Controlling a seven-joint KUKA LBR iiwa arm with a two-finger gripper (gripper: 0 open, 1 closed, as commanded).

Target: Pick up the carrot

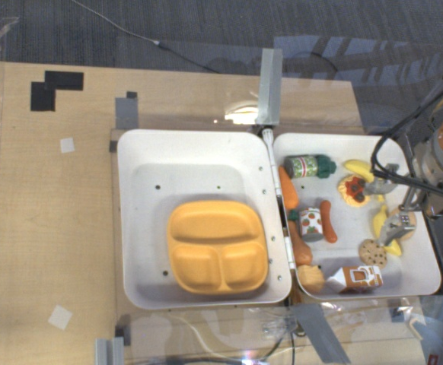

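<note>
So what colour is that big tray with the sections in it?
The tray is yellow-orange, plain with no pattern, clearest in the camera view, sitting in the left bin.

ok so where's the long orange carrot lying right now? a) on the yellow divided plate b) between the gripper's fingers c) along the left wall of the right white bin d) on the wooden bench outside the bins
c: the long orange carrot lies along the left wall of the right white bin, just below the green bottle, apart from the gripper.
</note>
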